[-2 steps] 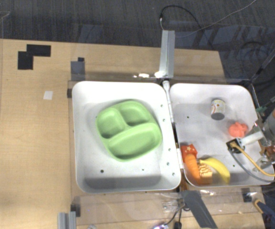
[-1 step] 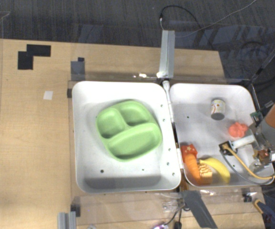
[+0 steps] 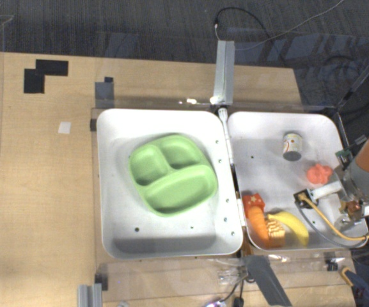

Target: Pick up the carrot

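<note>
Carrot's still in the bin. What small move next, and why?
Probably shift the end effector left and slightly toward the near wall: the carrot lies in the right bin's near-left corner, beside the banana, while the end effector sits at the bin's right edge.

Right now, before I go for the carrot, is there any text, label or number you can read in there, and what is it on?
No text can be read.
Small can in the right bin: its label markings are too blurred to read.
Red item beside the carrot: pale spots, no legible letters.
</note>
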Robot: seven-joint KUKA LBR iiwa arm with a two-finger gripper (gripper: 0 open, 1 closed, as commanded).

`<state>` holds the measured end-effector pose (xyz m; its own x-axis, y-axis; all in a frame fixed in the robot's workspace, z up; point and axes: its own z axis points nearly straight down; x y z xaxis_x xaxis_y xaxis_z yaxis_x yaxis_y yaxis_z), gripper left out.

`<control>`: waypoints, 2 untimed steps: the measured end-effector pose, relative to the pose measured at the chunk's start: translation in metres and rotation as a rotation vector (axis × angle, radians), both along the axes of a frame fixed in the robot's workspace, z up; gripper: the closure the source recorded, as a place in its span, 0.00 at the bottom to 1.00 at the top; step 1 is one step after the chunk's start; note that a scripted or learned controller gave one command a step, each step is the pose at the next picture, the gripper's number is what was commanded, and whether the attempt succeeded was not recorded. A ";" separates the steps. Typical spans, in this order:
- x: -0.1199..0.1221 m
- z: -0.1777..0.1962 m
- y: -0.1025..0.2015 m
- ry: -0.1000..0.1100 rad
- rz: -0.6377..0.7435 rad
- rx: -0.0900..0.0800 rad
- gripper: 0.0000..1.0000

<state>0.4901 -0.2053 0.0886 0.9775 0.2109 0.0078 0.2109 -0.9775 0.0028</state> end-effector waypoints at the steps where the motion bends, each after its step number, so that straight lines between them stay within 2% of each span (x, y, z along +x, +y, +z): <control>1: 0.000 0.000 0.000 0.000 0.000 0.000 0.00; 2: 0.000 0.000 0.000 0.000 0.000 0.000 0.00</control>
<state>0.4901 -0.2052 0.0886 0.9774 0.2113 0.0077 0.2113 -0.9774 0.0028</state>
